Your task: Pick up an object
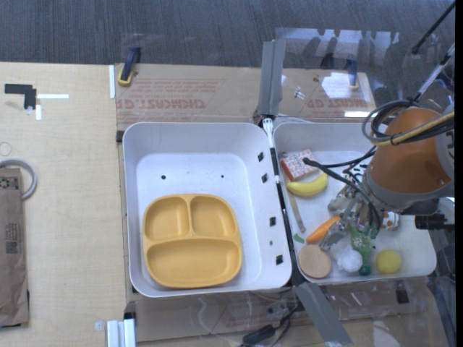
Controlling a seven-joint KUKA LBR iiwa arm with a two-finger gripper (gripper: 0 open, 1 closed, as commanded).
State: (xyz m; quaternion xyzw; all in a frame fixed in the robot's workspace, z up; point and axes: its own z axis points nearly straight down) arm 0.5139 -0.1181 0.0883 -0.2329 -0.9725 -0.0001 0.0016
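The right bin [427, 248] holds several small things. A yellow banana [307, 186] lies near its left wall, with a small red and white box [296, 165] just behind it. An orange carrot [321, 230] lies toward the front, beside a round tan disc [315, 262], a white ball [349, 261] and a yellow lemon [388, 261]. My gripper [351, 219] hangs low in this bin, just right of the carrot and above the white ball. A green piece [362, 244] sits partly hidden under it.
In the left bin [188, 139] lies a yellow divided plate [192, 241]. The arm's orange band [409, 154] and black cables [340, 170] hang over the right bin's back right. A brown paper bag [11, 244] lies on the bench at far left.
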